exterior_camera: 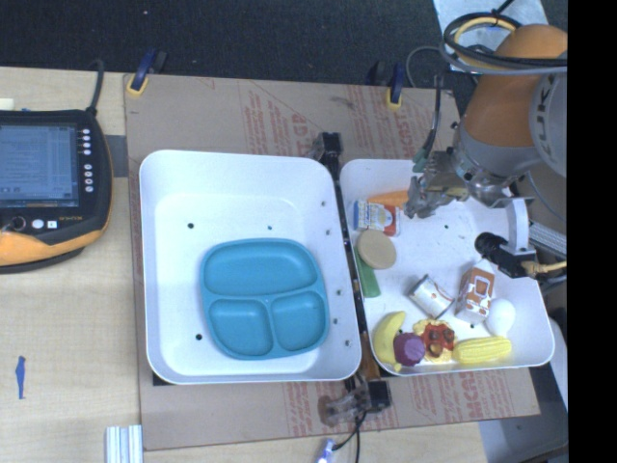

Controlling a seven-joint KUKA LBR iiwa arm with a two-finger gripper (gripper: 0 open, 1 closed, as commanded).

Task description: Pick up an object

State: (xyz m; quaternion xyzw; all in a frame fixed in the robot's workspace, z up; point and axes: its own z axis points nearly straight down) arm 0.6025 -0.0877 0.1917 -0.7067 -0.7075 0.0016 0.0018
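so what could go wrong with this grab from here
The gripper sits by the orange item and the carton, which lie close together, so it may nudge one while closing on the other. Both lie near the right bin's wall, which may block a finger.

The orange item (390, 199) is partly hidden by the pincer (422, 205), whose fingertips are too blurred to be judged.
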